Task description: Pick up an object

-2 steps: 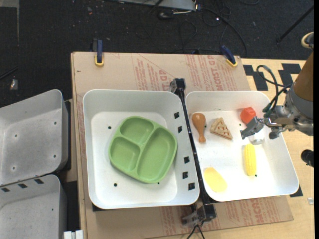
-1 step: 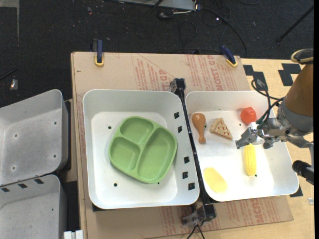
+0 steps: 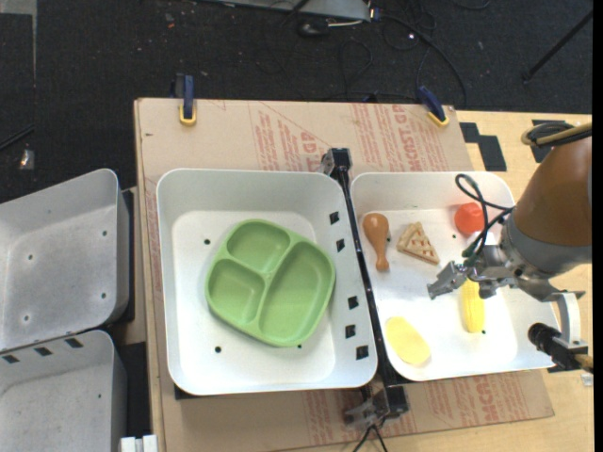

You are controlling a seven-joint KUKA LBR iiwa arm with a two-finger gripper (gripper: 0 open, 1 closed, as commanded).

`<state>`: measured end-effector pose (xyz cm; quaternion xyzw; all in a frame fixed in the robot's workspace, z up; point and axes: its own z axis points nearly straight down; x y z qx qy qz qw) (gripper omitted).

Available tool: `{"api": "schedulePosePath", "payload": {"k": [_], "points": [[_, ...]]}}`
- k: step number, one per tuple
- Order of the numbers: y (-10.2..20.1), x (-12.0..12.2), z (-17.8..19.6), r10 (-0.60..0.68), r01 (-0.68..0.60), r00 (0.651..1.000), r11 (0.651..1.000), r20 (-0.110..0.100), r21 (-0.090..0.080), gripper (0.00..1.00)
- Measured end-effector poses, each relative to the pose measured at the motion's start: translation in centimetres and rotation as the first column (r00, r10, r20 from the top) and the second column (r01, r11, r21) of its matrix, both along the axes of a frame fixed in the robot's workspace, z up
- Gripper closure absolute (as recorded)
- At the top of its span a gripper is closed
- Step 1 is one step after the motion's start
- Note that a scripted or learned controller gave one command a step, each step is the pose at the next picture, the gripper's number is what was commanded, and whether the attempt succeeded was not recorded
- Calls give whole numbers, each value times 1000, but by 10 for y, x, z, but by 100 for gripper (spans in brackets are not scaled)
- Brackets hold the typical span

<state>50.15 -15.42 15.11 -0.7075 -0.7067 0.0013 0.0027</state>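
Nearest us in the right bin (image 3: pixel 528 358) we see a yellow disc (image 3: pixel 407 341) by the front rim, apart from the rest. Just behind, the corn (image 3: pixel 471 307) lies with its long axis front to back. The gripper (image 3: pixel 462 280) sits right over the corn's far end, so the pick is a short drop, slightly toward us. We cannot tell its state, and we see nothing held. Farther back: wedge (image 3: pixel 416 242), drumstick (image 3: pixel 378 237), tomato (image 3: pixel 469 217). Left bin (image 3: pixel 179 252) holds a green plate (image 3: pixel 271 282), well away from the arm.
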Motion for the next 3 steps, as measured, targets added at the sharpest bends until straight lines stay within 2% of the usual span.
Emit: {"api": "schedulePosePath", "payload": {"k": [1, 2, 3], "points": [[1, -1, -54, -1, 1, 1000, 1000, 1, 0, 0], [0, 0, -41, -3, 3, 1000, 1000, 6, -2, 100], [-1, -2, 2, 0, 0, 1000, 1000, 9, -4, 100]]}}
